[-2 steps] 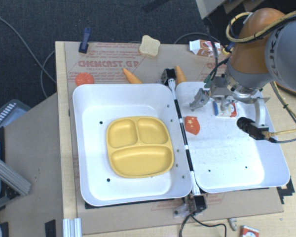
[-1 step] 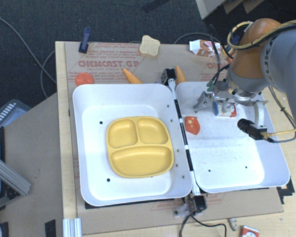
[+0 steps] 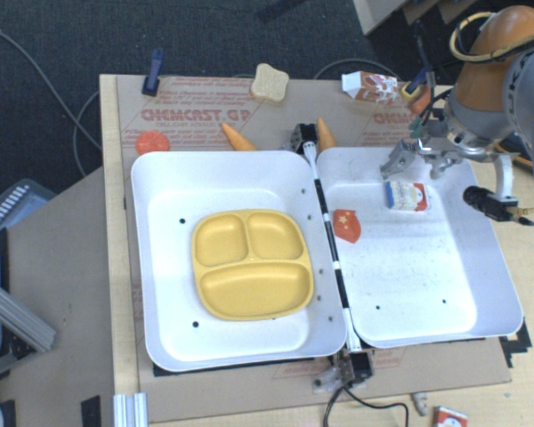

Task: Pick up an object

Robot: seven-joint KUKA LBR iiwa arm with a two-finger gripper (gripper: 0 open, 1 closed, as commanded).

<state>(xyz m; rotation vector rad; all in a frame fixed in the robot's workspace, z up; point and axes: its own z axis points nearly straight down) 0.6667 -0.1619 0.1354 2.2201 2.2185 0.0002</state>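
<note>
Camera view: end effector (image 3: pixel 420 160) low in the right bin (image 3: pixel 481 318), fingers spread wide, nothing held. Small milk carton (image 3: pixel 406 195) lying just under, at six o'clock from the fingers. Red toy piece (image 3: pixel 346 226) at eight o'clock from carton. Yellow tray (image 3: pixel 251 264) in left bin (image 3: pixel 160 327). Probably not picked up yet; closing and lifting left.

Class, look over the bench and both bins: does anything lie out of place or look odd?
Yes. Several toy foods lie outside the bins on the board behind them: a bread slice, a carrot, a red piece and a small carton. The yellow divided plate sits slightly askew in the left bin.
</note>
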